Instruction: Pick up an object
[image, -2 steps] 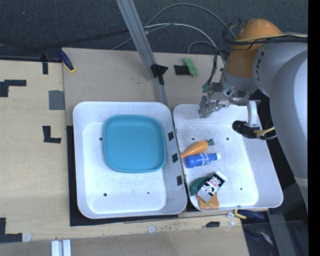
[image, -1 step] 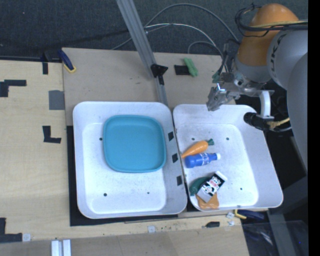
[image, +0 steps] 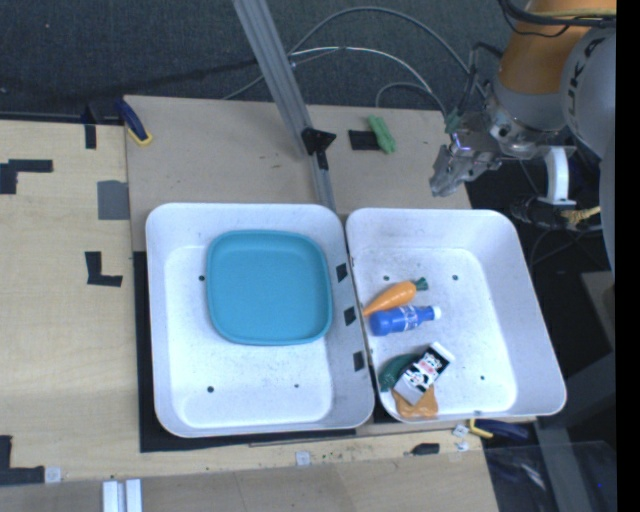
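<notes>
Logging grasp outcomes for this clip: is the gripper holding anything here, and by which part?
Nothing is held. The gripper hangs above the bench beyond the right bin; the carrot and blue bottle lie inside it.

bench: my pale wooden top (image: 60, 300), black tape marks (image: 100, 268) on its left | behind: dark carpet-like floor (image: 120, 45) | grey metal post (image: 285, 90) slanting up | thin cables (image: 400, 60) looping | green piece (image: 381, 134) near far edge
</notes>
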